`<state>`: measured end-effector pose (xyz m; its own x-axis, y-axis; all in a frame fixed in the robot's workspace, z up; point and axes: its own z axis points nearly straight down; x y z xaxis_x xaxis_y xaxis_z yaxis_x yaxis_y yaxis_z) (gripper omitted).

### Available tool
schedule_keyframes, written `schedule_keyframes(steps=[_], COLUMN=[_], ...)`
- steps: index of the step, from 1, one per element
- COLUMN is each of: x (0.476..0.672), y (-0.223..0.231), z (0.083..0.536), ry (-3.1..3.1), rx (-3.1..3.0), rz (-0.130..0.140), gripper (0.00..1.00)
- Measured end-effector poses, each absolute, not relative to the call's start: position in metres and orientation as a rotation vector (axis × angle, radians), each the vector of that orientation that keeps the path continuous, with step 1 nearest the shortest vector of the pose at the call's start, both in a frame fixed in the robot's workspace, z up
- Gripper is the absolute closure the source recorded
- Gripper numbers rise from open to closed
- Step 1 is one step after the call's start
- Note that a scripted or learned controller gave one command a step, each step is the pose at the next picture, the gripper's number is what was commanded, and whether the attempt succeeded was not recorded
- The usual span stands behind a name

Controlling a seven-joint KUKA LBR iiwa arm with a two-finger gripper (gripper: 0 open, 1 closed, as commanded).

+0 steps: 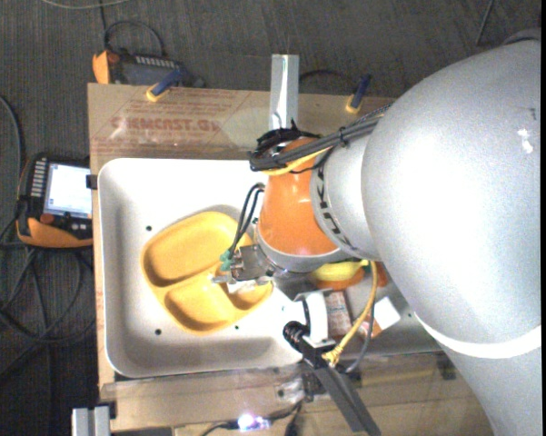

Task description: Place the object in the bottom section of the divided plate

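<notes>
A yellow divided plate [189, 262] lies in the left white bin [118, 243], with a large upper section and a smaller lower section. The arm's orange band [291, 216] and wrist hang over the plate's right edge. My gripper [245, 275] points down at the plate's right side, near the ridge between the sections. The wrist hides its fingers and whatever lies under them. A yellow object [341, 271] peeks out beneath the arm in the right bin.
The grey arm body [454, 198] covers most of the right bin. A packaged item with a label [334, 314] and yellow cable lie below the wrist. A teach pendant [54, 203] sits on the floor at left.
</notes>
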<state>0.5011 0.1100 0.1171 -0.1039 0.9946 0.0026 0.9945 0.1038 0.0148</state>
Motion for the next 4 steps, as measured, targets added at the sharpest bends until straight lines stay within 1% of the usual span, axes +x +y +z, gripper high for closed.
schedule_keyframes(steps=[1,2,3,4], x=[0.498,0.493,0.490,0.538], y=[0.125,0.128,0.130,0.159], z=[0.213,0.105,0.101,0.092], ry=[2.422,2.298,2.307,1.971], rx=[2.000,2.121,2.117,2.445], rz=[-0.007,0.034,0.024,0.002], gripper=[1.00,1.00,0.00,0.00])
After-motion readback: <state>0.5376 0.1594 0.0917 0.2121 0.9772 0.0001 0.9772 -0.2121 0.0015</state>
